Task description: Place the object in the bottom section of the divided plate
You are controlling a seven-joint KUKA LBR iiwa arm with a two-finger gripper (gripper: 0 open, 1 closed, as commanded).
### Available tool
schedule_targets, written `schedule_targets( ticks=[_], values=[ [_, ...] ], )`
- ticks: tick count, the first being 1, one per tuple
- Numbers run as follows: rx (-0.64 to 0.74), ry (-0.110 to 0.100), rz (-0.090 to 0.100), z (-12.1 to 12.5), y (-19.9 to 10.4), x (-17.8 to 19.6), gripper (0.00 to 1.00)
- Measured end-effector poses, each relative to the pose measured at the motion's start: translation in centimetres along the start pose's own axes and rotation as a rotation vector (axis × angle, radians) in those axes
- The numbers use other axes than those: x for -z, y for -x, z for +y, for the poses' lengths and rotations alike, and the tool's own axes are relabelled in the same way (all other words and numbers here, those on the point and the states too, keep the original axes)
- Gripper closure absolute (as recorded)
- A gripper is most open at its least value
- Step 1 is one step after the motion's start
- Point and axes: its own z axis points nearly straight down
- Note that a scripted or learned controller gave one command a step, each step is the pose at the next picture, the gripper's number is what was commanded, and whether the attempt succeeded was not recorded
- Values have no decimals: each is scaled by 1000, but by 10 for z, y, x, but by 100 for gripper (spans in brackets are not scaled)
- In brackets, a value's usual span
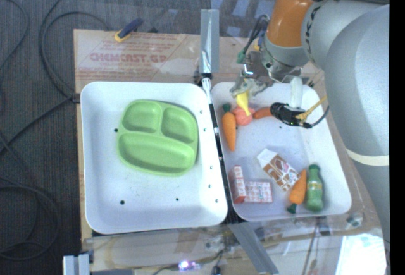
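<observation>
Claw [243, 87] is hanging at the right bin's [329, 201] far-left corner over the yellow toy [242, 102]; we cannot tell its state. We are noting the green plate [158, 136] waiting mid-left-bin [101, 204].

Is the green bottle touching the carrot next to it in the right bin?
Touching. The camera view shows the green bottle lying flush against the small carrot near the right bin's lower corner, no white floor between them.
</observation>
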Motion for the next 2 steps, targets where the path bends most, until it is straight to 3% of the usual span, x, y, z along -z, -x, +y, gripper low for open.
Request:
schedule_targets(
  ticks=[1, 2],
  values=[
    [151, 0, 5, -67, -50, 0, 100],
    [160, -2, 5, -123, -138, 0, 100]
  ],
)
